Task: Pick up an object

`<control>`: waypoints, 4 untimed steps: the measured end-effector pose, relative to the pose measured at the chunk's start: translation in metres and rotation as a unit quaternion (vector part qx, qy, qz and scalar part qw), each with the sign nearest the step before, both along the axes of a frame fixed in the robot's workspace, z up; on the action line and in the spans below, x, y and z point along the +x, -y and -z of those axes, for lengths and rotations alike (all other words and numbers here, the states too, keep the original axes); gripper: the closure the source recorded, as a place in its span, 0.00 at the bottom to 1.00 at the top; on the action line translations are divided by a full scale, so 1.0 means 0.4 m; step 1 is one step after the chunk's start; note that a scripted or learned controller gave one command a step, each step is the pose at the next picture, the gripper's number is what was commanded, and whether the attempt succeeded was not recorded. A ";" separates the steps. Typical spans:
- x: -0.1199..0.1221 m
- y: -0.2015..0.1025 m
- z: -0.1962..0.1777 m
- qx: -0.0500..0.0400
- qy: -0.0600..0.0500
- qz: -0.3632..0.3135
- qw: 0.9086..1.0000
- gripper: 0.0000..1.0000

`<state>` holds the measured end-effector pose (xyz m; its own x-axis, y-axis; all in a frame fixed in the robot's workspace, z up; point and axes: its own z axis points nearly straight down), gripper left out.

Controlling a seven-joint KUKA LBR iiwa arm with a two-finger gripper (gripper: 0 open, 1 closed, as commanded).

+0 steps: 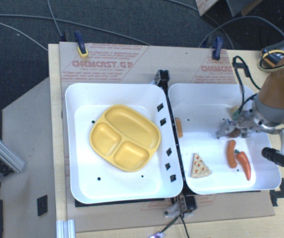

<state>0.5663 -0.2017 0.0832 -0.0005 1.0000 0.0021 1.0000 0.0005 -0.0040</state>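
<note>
In the right bin (204, 95) lie a pizza slice (199, 165), an orange sausage (231, 154), a red-orange chili pepper (245, 165) and a small tan piece (178, 128) by the left wall. My gripper (230, 128) hangs low over the bin's right half, just above the sausage's upper end. Nothing shows between its tips. The arm's orange band (277, 90) rises behind it at the right.
The left bin (77, 133) holds a yellow divided plate (125, 137). A black divider with clips (166, 128) runs between the bins. Cables (241, 73) trail near the arm, and two clamps (81, 46) pin the cardboard at the back.
</note>
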 end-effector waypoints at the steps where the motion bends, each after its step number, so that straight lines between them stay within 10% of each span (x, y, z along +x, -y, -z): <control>1: 0.003 0.001 -0.033 -0.001 0.003 0.000 1.000 1.00; 4: 0.043 -0.025 -0.393 -0.002 0.004 -0.001 1.000 1.00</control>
<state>0.5836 -0.1916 0.2403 -0.0019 1.0000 -0.0011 1.0000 0.0019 0.0044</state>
